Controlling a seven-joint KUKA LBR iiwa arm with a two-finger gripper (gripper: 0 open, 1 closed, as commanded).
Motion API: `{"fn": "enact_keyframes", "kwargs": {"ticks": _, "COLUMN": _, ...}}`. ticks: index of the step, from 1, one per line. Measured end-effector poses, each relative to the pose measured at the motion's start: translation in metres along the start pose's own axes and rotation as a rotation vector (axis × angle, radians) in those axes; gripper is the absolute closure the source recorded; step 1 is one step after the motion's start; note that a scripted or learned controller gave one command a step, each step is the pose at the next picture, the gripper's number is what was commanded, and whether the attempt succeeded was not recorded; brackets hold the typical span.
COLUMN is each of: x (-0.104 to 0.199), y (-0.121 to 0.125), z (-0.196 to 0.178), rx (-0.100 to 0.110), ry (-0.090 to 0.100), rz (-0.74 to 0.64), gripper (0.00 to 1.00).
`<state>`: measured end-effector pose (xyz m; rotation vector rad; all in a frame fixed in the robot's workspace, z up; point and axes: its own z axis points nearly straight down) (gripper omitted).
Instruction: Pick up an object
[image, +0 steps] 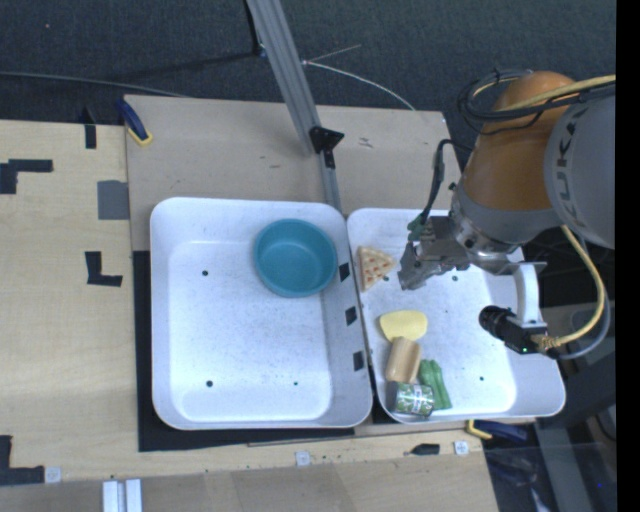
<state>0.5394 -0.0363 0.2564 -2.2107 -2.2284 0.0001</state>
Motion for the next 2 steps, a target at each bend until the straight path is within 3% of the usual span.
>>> {"fn": "enact_keyframes", "kwargs": {"ticks": 2, "x": 0.109, "y": -0.017, "z": 0.032, "rx": 0.002, "ry": -0.001, "rz": 0.001, "gripper": 1.0}}
